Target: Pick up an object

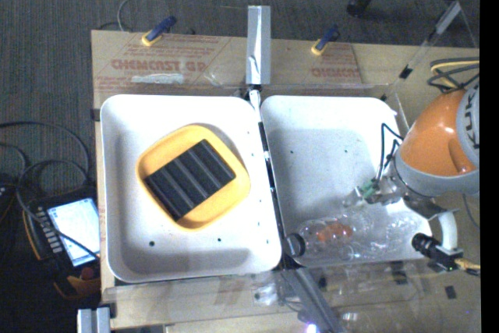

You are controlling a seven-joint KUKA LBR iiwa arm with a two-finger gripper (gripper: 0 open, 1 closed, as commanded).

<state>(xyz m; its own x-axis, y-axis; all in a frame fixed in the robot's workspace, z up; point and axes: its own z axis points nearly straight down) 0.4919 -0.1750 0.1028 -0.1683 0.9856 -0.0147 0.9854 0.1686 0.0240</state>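
Two white bins sit side by side on the desk (pixel 156 62). The left bin (pixel 125 121) carries a yellow block with a black ribbed top (pixel 195 175), lying about at its centre and turned at a slant. The right bin (pixel 327 121) holds a clear plastic bottle (pixel 351 234) lying on its side along the 6 o'clock wall, its dark cap pointing to 9 o'clock, with something orange inside it. A small greenish scrap (pixel 368 189) lies just past the bottle toward 12 o'clock.

The arm (pixel 440 144) comes in from 3 o'clock, its orange band over the right bin's 3 o'clock edge. The gripper (pixel 386 195) hangs below it, near the scrap and just above the bottle's 3 o'clock end; whether the jaws stand apart or together I cannot tell, as the wrist hides them and the clear plastic blurs what is beneath.

As I judge it, the step in hand is the approach to a grasp in the right bin, with nothing seen between the jaws. The bottle looks the likely target. The next move calls for settling squarely over its body and closing across its narrow width; thin, slick plastic lying against the wall may roll or crumple away
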